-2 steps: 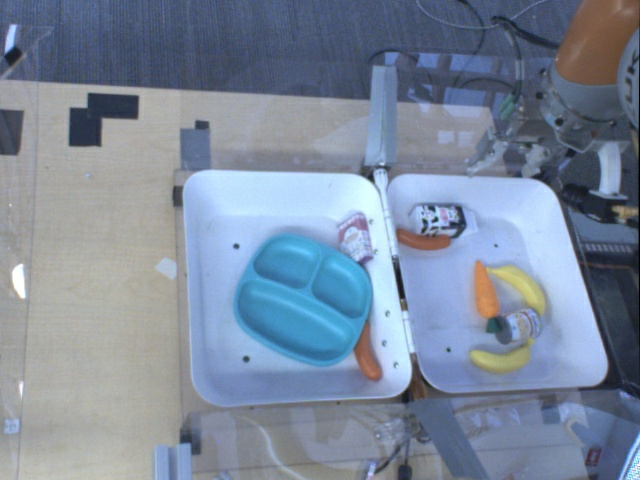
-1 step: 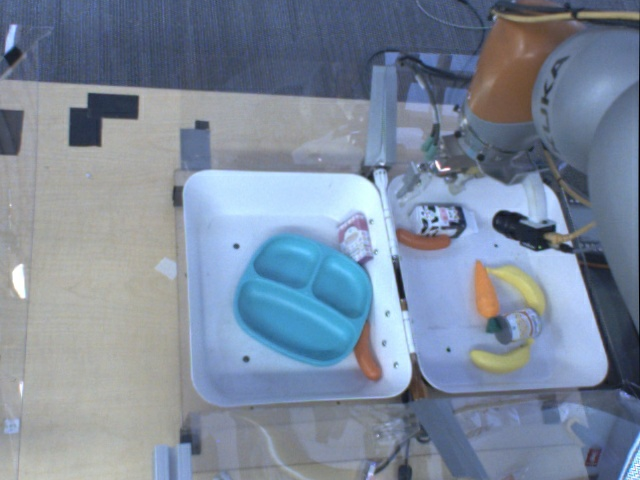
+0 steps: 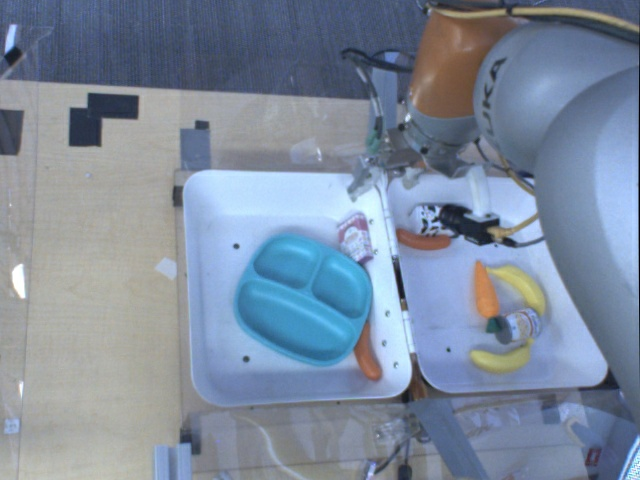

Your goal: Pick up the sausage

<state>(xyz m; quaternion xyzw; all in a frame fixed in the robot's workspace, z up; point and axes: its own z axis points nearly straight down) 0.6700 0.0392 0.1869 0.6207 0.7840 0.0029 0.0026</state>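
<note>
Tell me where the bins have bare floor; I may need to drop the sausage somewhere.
Left bin: a bare strip between its left wall and the blue tray, plus the far left corner. Right bin: bare floor between the divider and the carrot. Crowded around the bananas, the bottle and the sausage.

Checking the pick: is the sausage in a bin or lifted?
In a bin: the sausage lies flat on the right bin's floor, near its left wall.
</note>
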